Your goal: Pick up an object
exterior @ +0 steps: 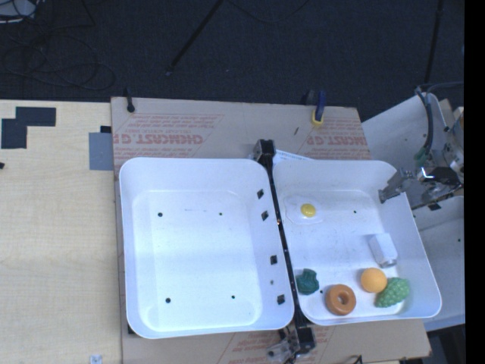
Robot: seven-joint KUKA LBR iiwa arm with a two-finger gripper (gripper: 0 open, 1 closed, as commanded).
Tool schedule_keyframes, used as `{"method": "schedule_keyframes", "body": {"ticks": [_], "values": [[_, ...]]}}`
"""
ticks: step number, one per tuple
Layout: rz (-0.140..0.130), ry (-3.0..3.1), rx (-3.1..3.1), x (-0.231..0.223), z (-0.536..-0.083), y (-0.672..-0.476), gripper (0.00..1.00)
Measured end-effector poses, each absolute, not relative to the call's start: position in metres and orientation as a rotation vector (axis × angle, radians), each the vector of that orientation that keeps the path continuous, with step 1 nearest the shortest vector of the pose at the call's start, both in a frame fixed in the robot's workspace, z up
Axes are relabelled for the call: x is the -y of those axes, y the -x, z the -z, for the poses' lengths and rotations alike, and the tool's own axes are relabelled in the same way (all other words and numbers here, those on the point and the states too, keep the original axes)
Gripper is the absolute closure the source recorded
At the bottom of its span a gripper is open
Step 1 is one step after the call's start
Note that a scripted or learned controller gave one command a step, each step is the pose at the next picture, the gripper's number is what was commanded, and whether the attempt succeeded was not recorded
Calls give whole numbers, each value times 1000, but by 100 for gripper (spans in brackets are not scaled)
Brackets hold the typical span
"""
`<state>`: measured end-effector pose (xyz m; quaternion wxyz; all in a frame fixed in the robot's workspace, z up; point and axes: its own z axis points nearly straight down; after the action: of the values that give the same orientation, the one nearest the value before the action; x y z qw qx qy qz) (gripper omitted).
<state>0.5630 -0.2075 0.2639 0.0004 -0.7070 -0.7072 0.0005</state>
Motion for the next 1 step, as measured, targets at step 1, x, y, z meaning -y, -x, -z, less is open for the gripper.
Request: {"method": "schedule_keyframes", "body": {"ticks": [1], "values": [[-8, 2210, 2216, 173, -85, -578, 0]]}}
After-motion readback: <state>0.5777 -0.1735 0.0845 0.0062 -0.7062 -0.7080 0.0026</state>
